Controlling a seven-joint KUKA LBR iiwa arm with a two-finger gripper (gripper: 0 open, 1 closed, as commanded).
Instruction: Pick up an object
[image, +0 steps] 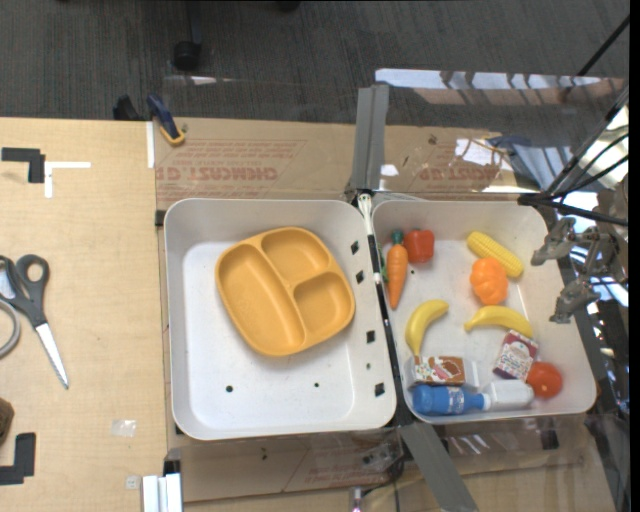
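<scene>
The right bin (580, 395) holds small toy foods, probably light, stiff and smooth plastic. The orange fruit (489, 281) lies near the middle with free space around it; a grip across its round sides seems easiest, though it may slip. Two bananas (425, 322) (499, 319), a carrot (396, 273) and a blue bottle (448, 400) crowd nearby. The hand (562, 275) hangs at the bin's right rim; whether it is apart or together cannot be told. The left bin (190, 400) carries a yellow plate (285, 290).
</scene>
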